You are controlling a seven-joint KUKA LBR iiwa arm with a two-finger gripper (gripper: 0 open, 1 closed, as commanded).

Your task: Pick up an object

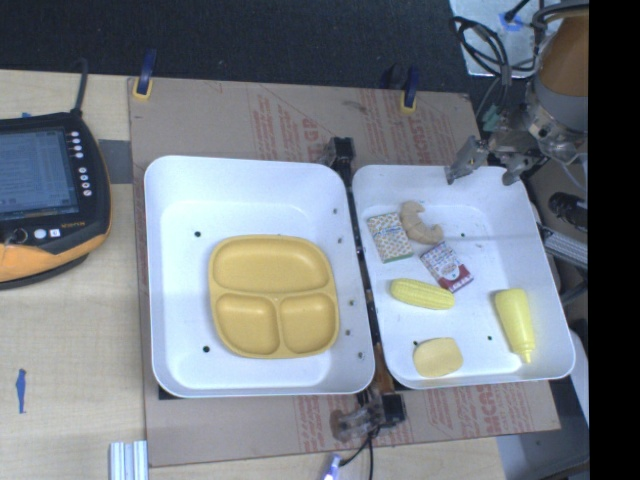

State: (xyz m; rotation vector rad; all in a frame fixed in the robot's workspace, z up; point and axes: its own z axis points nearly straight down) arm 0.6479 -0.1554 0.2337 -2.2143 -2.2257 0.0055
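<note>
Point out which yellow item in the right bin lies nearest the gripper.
The corn cob, mid-bin below the red packet; the yellow bottle and yellow block lie farther from the gripper.

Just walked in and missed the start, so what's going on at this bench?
A robot arm is set to pick something out of the right bin. Its open gripper hovers over that bin's far edge, holding nothing. Below it lie a beige ginger-like piece, two small packets, a toy corn cob, a yellow bottle and a yellow block. The left bin holds a yellow divided tray.
</note>
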